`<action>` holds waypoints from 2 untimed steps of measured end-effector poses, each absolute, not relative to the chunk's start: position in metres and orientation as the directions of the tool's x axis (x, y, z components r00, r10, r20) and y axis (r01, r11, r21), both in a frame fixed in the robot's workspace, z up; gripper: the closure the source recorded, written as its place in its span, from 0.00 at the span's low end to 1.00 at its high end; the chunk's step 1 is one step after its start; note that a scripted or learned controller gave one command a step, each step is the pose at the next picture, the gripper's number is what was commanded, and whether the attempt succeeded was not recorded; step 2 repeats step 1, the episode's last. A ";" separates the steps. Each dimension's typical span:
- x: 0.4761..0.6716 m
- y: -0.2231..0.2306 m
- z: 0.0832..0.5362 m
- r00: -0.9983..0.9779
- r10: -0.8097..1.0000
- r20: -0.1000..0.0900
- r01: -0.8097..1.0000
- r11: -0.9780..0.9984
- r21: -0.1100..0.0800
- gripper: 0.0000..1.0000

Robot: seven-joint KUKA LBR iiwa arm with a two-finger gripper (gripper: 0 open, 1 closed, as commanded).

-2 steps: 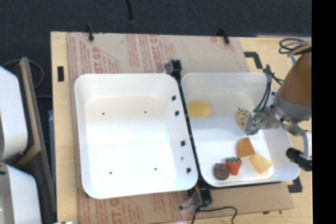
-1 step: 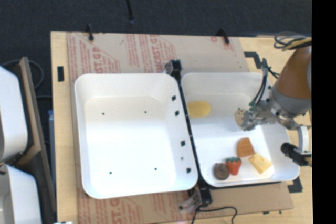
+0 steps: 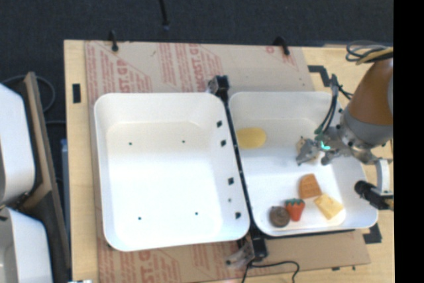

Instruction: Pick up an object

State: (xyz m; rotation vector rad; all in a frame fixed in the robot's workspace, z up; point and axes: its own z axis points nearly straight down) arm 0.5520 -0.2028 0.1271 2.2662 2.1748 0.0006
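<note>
The right bin [image 3: 278, 106] holds several small objects. A flat yellow disc [image 3: 251, 138] lies near its left wall. An orange-brown block [image 3: 309, 186] sits toward the front, with a pale yellow wedge [image 3: 328, 207] to its right. A red strawberry-like piece [image 3: 295, 209] and a brown round lump [image 3: 279, 216] rest by the front rim. My gripper [image 3: 309, 152] hangs over the right bin's middle, just above the orange-brown block and right of the yellow disc. Nothing shows between its fingers.
The left bin [image 3: 106, 116] stands beside the right one, split from it by a black-clipped divider [image 3: 232, 162]. Both rest on a cardboard sheet [image 3: 159, 69]. A white object [image 3: 16, 162] stands off the bench at far left. Cables [image 3: 265, 268] trail at the front edge.
</note>
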 end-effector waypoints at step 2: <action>0.633 -0.202 0.100 -0.002 1.000 -0.001 1.000 0.002 0.001 0.00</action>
